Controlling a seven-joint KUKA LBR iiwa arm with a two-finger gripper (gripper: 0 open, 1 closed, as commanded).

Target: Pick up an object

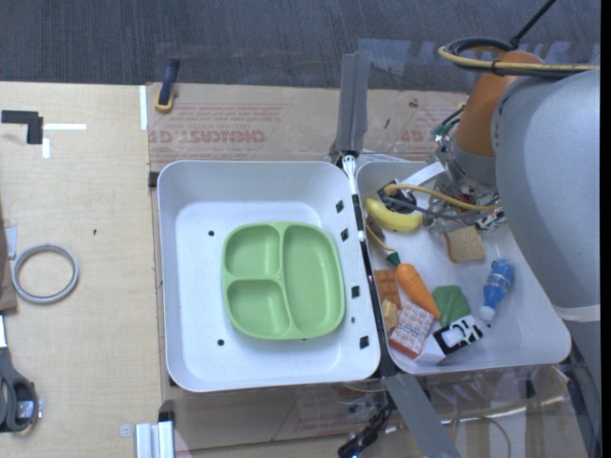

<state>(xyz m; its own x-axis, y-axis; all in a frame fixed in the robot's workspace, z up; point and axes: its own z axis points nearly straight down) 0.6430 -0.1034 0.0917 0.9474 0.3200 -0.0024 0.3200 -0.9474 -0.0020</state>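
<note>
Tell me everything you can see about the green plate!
The green plate is a pale green tray with rounded corners that looks like smooth plastic. Raised ridges split it into three compartments: two smaller ones on the left side of the view, one above the other, and one long one on the right. It lies flat, face up, roughly in the middle of the left white bin, resting on the bin's floor. Nothing sits in its compartments, and nothing else touches it.
</note>
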